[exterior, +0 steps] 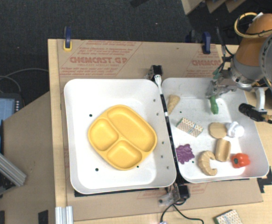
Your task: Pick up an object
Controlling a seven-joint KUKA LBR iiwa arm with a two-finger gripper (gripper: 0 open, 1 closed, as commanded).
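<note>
**Gripper Hangs Over Green Piece in the Right Bin**

We see the gripper (215,93) at the far side of the right bin (261,146), with a small green object (214,105) directly beneath it. We cannot tell whether it is touching or clamping that piece. To us the piece looks light, stiff and smooth, apt to slip, so a hold across its narrow middle seems best. Nearer lie a patterned wafer (190,126), a purple cluster (184,152), a croissant (207,163), a bread roll (222,149), a red tomato (240,160) and a white lump (234,129). In the left bin (75,125) sits a yellow divided tray (122,136).
</note>
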